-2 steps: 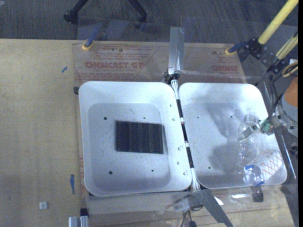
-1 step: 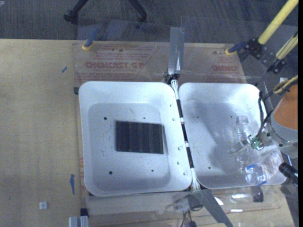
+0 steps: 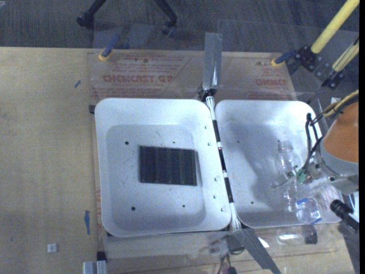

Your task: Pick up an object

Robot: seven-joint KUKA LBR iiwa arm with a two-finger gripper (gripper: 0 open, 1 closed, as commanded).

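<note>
Two shallow white plastic bins are seen side by side on a light wooden bench [image 3: 40,153]. In the left bin [image 3: 108,119], a dark grey ribbed rectangular panel [image 3: 168,165] lies flat on the floor, roughly at the centre and well apart from the walls.

The right bin [image 3: 251,119] is entered from the right by the grey arm with its orange band [image 3: 345,136], which is cut off by the picture's edge. Black cables are seen running along the arm near the bin's right wall. The two-finger gripper [image 3: 291,178] is lowered over the right part of this bin, where clear, glassy transparent objects [image 3: 287,160] are gathered near the right wall and the front right corner. Their outlines are hard to separate from each other and from the gripper. Whether the tool is spread or pressed together cannot be told, and nothing can be confirmed as held.

A further clear item with a bluish tint [image 3: 308,210] is seen at the front right corner of the right bin, just beside the gripper.
</note>
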